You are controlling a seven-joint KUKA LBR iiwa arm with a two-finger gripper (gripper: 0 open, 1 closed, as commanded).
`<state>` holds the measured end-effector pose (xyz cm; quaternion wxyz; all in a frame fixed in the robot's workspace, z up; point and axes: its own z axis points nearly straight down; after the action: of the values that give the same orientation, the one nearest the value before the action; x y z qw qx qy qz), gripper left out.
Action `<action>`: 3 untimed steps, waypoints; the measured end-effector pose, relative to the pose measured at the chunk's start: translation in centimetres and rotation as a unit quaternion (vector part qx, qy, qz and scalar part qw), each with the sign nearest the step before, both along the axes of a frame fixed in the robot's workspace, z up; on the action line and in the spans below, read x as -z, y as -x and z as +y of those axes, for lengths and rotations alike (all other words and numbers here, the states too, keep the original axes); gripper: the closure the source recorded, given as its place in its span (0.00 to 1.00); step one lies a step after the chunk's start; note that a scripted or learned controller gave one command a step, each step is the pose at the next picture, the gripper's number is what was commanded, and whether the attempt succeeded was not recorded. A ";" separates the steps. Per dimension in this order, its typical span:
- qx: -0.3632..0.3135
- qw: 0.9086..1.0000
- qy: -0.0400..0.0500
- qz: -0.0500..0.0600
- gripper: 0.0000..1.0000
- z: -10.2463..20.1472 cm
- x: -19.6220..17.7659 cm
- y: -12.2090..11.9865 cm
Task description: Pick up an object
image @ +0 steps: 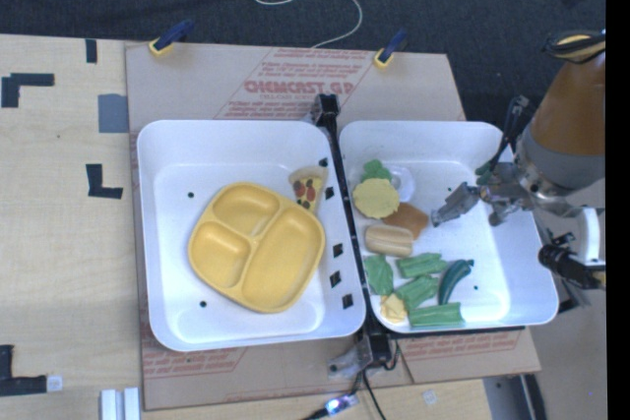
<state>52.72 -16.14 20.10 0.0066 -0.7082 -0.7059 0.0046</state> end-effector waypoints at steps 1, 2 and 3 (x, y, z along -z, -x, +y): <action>-0.002 1.000 0.001 -0.007 0.00 0.1 -0.8 -0.3; -0.002 1.000 0.001 -0.006 0.00 0.2 5.5 -0.3; -0.002 1.000 0.001 -0.007 0.00 0.4 11.7 -0.6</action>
<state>53.29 -15.72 8.39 0.0004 -0.7070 -0.7072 0.0005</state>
